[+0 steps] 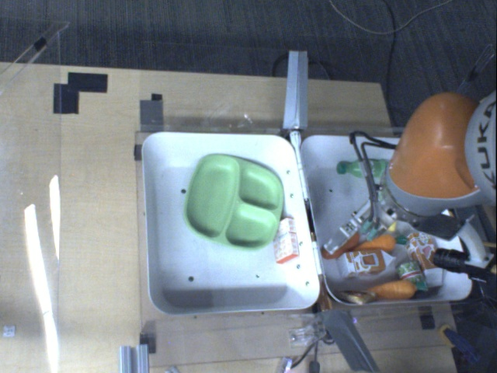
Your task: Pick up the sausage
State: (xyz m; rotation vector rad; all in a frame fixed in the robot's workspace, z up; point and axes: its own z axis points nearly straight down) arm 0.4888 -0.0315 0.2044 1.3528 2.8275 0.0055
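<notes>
Single fixed camera above bench (85, 231), angled down, mid-distance; left bin (167, 278) and right bin (326, 169) both framed, arm (439, 158) entering from right.

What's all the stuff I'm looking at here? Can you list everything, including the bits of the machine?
White bins: two, side by side on the bench; left bin, right bin.
Divided plate: one, green, middle of the left bin.
Small packet: one, white and red, left bin, beside the plate's right edge.
Carrot-like items: two, orange, right bin; one mid-bin, one near the front wall.
Green bottle-like item: one, right bin, back.
Printed packets: brown and white, right bin; exact count unclear.
Cable: one, on the dark floor behind.
Arm: one, orange and grey, over the right bin.
End effector: one, down among the right-bin clutter.
</notes>
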